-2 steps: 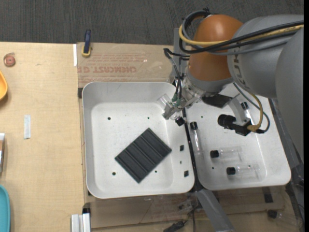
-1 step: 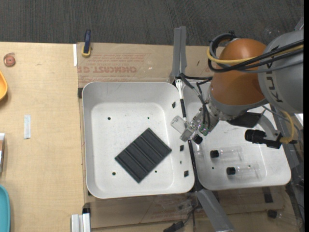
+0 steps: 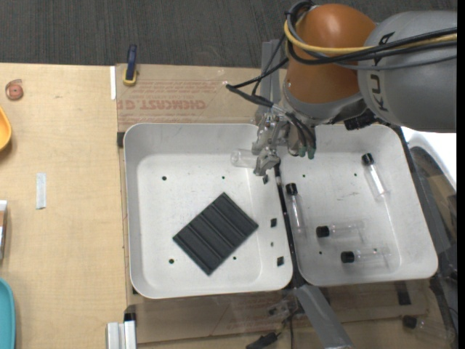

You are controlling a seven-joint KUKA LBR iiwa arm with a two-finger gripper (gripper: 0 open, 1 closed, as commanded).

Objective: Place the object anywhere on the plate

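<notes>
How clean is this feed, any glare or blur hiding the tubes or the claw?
Camera view: lighting is even and soft, with no harsh shadows. The clear tubes nearly vanish against the white right bin; their black caps read best. The dark plate is crisp in the left bin. The claw is small, cluttered by cables, and hard to read.

Surface (image 3: 65,253): two bins side by side. Left bin (image 3: 138,217): one plate (image 3: 216,233), lying aslant near the middle. Right bin (image 3: 407,217): four vials, one (image 3: 293,202) along the left wall, one (image 3: 373,175) toward the back right, two (image 3: 338,230) (image 3: 363,255) near the front. Gripper (image 3: 265,162): over the shared wall between the bins, toward the back, with a vial (image 3: 242,157) at its tip.
</notes>
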